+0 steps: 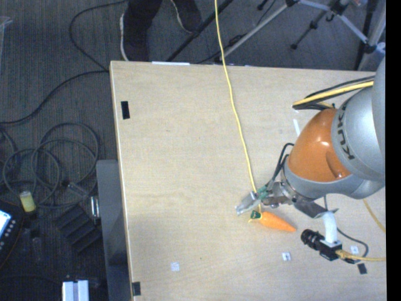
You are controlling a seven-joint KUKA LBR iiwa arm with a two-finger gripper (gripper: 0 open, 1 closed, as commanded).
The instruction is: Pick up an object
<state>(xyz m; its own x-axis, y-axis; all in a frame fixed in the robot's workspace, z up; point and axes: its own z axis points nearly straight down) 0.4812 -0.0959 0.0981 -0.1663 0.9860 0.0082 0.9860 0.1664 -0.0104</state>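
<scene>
1. Nearest, two small white scraps (175, 266) lie on the pale table (182, 168). Any marks on them are too small to read.
2. The toy carrot (274, 222), orange with a green top, lies flat on the table just beside the tool (249, 203), its green end closest to it.
3. I cannot tell how far open the tool is, and nothing shows in its hold. The pickup looks not yet done, with both the grasp and the lift left.
4. The arm's orange band (319, 149) carries dark lettering cut off at its edge, seemingly "KU".
5. Farthest, a black patch (125, 110) on the table bears no legible writing.
</scene>
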